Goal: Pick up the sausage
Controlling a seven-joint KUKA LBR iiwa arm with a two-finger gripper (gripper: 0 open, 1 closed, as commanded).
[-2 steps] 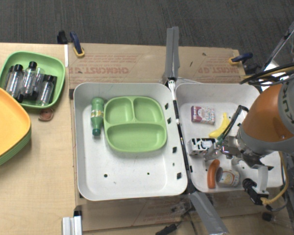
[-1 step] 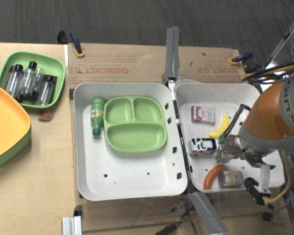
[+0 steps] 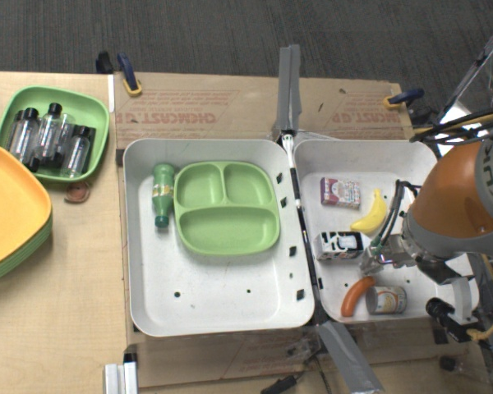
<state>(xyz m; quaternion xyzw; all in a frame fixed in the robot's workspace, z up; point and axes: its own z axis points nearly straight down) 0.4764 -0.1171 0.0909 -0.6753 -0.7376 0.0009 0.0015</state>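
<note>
The sausage (image 3: 355, 295), orange-red and slightly curved, lies near the front edge of the right bin (image 3: 308, 212). Its upper end points toward my gripper (image 3: 378, 258). The gripper hangs just above and to the right of that end, between a black-and-white box (image 3: 338, 245) and a small tin can (image 3: 387, 300). Nothing shows in its grasp. The can lies right beside the sausage. The arm's orange band (image 3: 450, 197) covers the bin's right side.
A banana (image 3: 373, 214) and a pink carton (image 3: 340, 192) sit at the back of the right bin. The left bin (image 3: 222, 302) holds a green divided plate (image 3: 227, 208) and a green bottle (image 3: 162, 194). A green tray of bottles (image 3: 53, 134) and orange plates (image 3: 8, 216) lie on the bench at left.
</note>
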